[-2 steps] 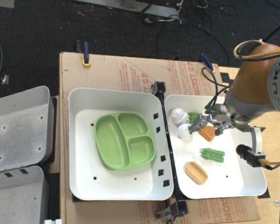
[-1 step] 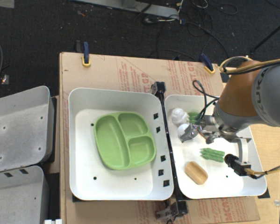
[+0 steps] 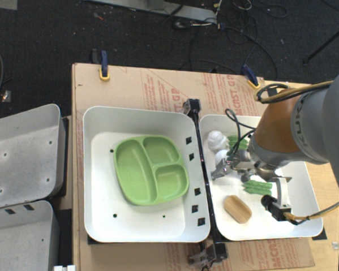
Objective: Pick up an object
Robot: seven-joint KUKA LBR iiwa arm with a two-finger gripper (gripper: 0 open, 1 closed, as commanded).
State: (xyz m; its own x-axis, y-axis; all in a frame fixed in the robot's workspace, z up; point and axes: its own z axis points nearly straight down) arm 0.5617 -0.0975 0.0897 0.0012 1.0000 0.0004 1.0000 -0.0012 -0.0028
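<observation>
A green three-part tray [image 3: 151, 171] lies flat in the left bin [image 3: 92, 213]. In the right bin [image 3: 309, 219] lie a tan block [image 3: 237, 209], a green piece [image 3: 258, 188] and a white item [image 3: 216, 140].

The worktop [image 3: 161, 86] is a tan board with faded red lettering, set on a dark speckled floor [image 3: 39, 34]. Two blue and yellow clamps grip its far edge, one at the upper left corner [image 3: 104, 66] and one toward the upper right [image 3: 251, 77]. Black cables [image 3: 232, 28] trail across the floor along the top of the frame, near a long grey metal bar [image 3: 151, 5]. At the left edge, two bare white trays [image 3: 21, 147] with small holes lie off the board, one above the other. A black divider [image 3: 202, 168] runs between the two bins.
</observation>
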